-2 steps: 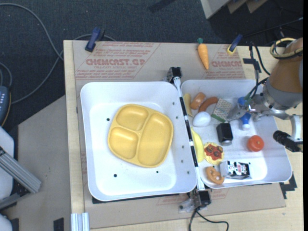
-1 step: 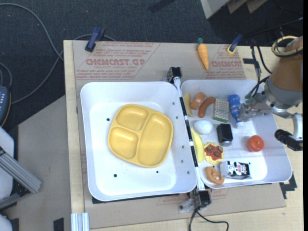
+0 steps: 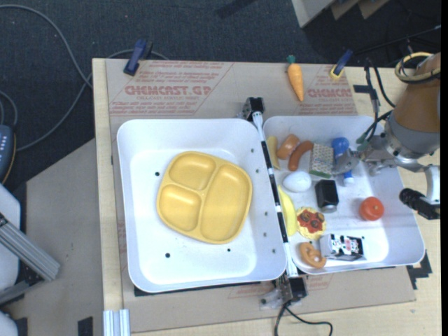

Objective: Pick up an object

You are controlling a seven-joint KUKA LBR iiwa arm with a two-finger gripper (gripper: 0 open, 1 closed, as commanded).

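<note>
gripper (image 3: pixel 348 165): low in right bin (image 3: pixel 406 250), far side, finger state unclear (can't tell) | blue item (image 3: pixel 339 146) just beside it | tomato (image 3: pixel 372 208) nearer, apart | yellow tray (image 3: pixel 204 197) in left bin (image 3: pixel 140 250)

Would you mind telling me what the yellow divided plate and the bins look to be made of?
The yellow divided plate looks like moulded plastic with a smooth, slightly glossy finish: soft highlights along its rounded compartment ridges. The two white bins seem to be thin formed plastic, semi-matte, with rolled rims and rounded corners. This is judged by appearance alone.
</note>
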